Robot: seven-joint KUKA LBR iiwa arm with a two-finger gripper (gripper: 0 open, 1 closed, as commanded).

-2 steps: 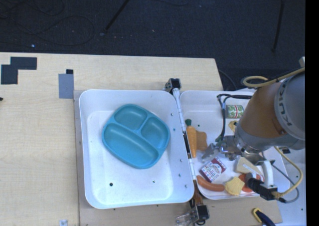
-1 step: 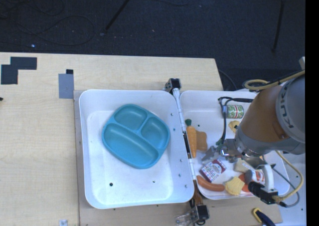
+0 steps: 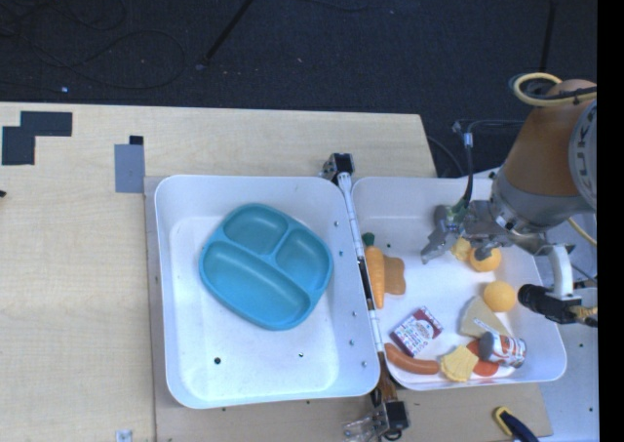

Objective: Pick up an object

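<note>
My gripper [image 3: 450, 235] hangs low over the back of the right bin [image 3: 409, 198], with the grey and orange arm behind it on the right. A small yellow toy [image 3: 484, 257] lies right beside the gripper, touching or nearly touching it. I cannot see whether anything is held. Further forward lie an orange ball [image 3: 499, 295], a pale cheese wedge [image 3: 478, 317], a red and white packet [image 3: 416, 332], a sausage [image 3: 411, 363], a yellow piece [image 3: 457, 364] and a small can [image 3: 503, 348]. A carrot [image 3: 374, 276] and a tan slice [image 3: 394, 274] lie by the bin's left wall.
The left bin [image 3: 164, 284] holds a blue divided plate [image 3: 265, 264], set toward its back. A metal bar with clamps [image 3: 353, 245] joins the two bins. Bare wooden bench [image 3: 68, 284] stretches to the left. A yellow-handled tool [image 3: 512, 422] lies in front of the right bin.
</note>
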